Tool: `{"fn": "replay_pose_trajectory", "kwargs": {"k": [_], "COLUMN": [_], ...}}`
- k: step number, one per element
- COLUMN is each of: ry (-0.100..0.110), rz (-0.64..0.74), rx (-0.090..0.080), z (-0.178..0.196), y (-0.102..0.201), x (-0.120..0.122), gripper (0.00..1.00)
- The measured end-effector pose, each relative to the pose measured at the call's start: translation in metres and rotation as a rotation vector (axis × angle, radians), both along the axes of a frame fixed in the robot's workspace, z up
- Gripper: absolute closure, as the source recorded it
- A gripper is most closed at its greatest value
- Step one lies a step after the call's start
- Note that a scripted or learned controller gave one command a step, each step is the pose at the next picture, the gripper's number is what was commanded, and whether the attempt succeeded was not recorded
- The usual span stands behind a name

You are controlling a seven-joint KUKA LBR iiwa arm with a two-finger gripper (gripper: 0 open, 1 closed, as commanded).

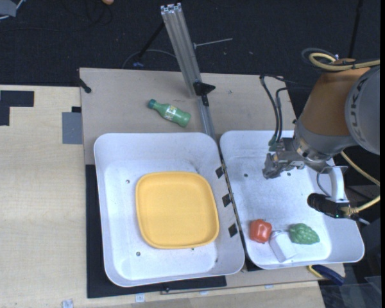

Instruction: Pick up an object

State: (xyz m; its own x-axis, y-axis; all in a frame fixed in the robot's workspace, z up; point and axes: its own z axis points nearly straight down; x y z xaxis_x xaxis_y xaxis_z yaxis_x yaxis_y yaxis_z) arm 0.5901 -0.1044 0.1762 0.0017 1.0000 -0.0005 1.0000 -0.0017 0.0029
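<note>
Along the right white bin's (256, 172) near edge lie a red pepper-shaped toy (260, 230), a small white block (282, 247) and a green bumpy broccoli-like toy (303, 234). The left white bin (112, 191) carries a square yellow plastic plate (177, 209) at its centre. The pincer (274, 167) hangs over the right bin's far half, touching nothing; whether it is apart or together cannot be told. Beyond the bins, a green plastic bottle (169, 113) lies on the bench (115, 98).

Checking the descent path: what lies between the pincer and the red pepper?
Bare white bin floor, seen in the camera view, separates the pincer from the red pepper.
</note>
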Motion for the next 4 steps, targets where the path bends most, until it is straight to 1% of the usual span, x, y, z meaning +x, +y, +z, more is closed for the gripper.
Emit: {"fn": "replay_pose_trajectory", "kwargs": {"k": [1,2,3,4], "ry": [-0.001,0.002,0.003,0.005], "rz": [0.001,0.004,0.005,0.004], "rx": [0.0,0.001,0.001,0.001], "z": [0.052,0.061,0.07,0.057], "y": [-0.001,0.052,0.104,0.152], "x": [0.001,-0.007,-0.005,-0.002], "gripper": [1.0,1.0,1.0,1.0]}}
